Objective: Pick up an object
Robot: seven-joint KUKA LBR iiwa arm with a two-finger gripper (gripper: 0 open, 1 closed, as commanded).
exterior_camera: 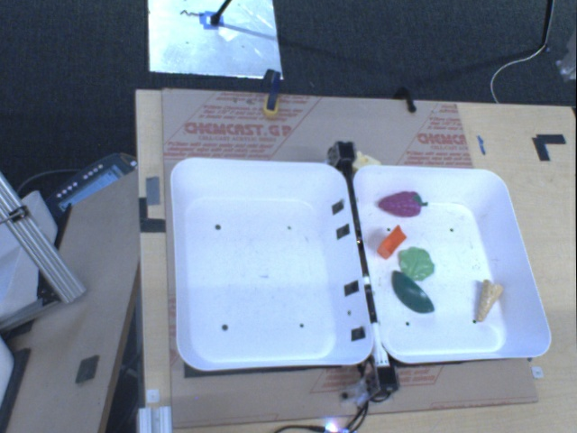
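The right bin (514, 215) holds several small objects. A purple piece (401, 204) lies near its back. An orange wedge (391, 241) sits close to the divider. Below it a light green lump (416, 262) rests beside a dark green oval (413, 292). A tan cone-shaped piece (488, 299) lies toward the front right.
The left bin (261, 260) stands beside the right one, joined by a black hinge strip (361, 260). A small pale object (364, 161) sits behind the bins on the cardboard. A yellow clip (270, 106) lies at the bench's back edge. A silver sheet (212, 23) lies beyond.
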